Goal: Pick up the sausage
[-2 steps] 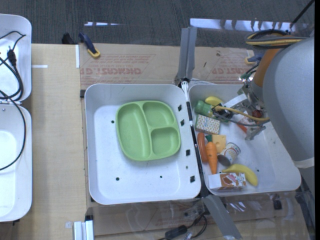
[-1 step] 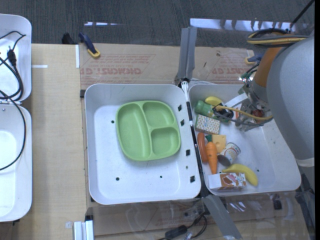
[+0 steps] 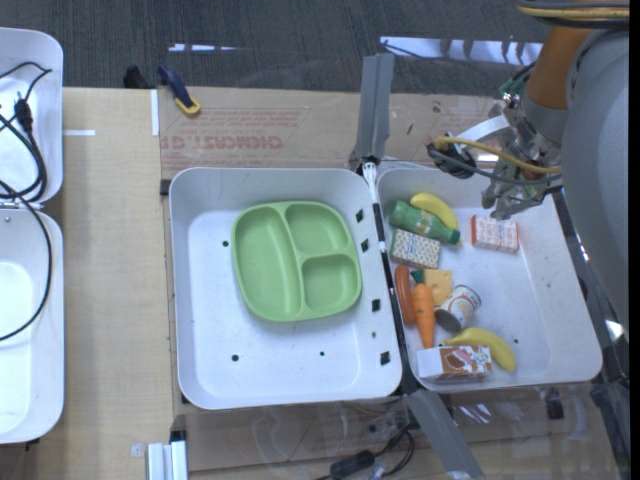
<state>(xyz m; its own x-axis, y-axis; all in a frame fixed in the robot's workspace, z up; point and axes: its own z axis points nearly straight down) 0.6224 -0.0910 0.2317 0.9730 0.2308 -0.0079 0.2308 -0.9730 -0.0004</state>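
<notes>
Hovering at the far right bin point(image 3: 560, 298), end effector point(image 3: 508, 204) grip state being unclear; it should be descending squarely over the sausage point(image 3: 403, 293).

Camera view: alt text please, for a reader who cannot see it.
The gripper hangs over the right bin's far side, above a red-and-white packet, away from the sausage lying beside a carrot. The left bin holds a green divided plate.

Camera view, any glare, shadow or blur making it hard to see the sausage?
Camera view: even light, soft shadows; glare only on the floor at the top; the sausage is small but sharp at the right bin's left wall; the tool is slightly blurred.
</notes>
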